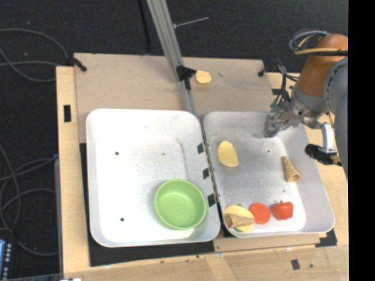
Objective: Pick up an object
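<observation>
Camera view: bench (117, 81) from above, two white bins side by side.
Left bin (129, 139): a green bowl (180, 204) near its front right corner, close to the divide between the bins.
Right bin (258, 174): five small things, all lying free on the floor.
Lemon (228, 154): pale yellow, at the bin's left side, just beside the divide.
Cone (290, 169): tan, short, toward the right side, pointing roughly front to back.
Front row: a yellow and tan piece (239, 218) at the front left corner, a tomato (259, 213) just beside it, a red pepper (282, 210) next along; piece and tomato look to be touching.
Off the bins: a small yellow lump (203, 77) on the bare bench behind them, next to a grey metal rail (167, 34) that slants across the far side.
Arm (319, 75): reaches in from the right, orange band uppermost.
Gripper (273, 126): low over the right bin's far right corner, nothing seen between its fingers; whether they are spread or closed, cannot tell.
Nearest things to gripper: cone, forward and slightly right of it; lemon, forward and left; both apart from it.
Front row to gripper: well apart, across the bin.
In the way: bare bin floor lies between gripper and each thing.
Writing: none legible.
</observation>
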